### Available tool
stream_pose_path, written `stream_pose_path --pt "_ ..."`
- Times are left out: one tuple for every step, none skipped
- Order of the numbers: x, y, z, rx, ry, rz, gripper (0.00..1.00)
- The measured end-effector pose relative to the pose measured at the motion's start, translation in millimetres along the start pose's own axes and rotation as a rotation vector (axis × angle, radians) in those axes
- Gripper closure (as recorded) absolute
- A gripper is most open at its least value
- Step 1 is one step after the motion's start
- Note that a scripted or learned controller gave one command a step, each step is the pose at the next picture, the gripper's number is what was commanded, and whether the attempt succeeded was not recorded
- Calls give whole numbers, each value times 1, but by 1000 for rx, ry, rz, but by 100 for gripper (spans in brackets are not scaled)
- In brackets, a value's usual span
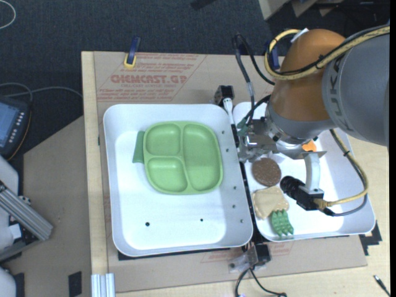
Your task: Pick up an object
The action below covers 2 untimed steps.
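While arm looms over right bin (356,218), step reads as approach. Gripper (250,142) low by bin divider; jaws state: cannot tell. Candidate objects centre-right of frame: brown disc (266,171), tan piece (268,200), green block (281,223). Next: descend, centre on one.

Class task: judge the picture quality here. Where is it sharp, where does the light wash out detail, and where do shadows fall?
Camera view: green tray sharp and evenly lit; left bin floor bright, nearly washed out; arm shades the right bin near the brown disc; dark floor lacks detail.
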<state>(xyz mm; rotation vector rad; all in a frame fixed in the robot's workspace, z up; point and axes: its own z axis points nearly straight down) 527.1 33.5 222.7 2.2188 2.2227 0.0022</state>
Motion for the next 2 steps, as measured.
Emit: stream_pose_path --pt "-1 -1 -7 -1 0 1 100" --pt "3 -11 -9 4 1 1 100"
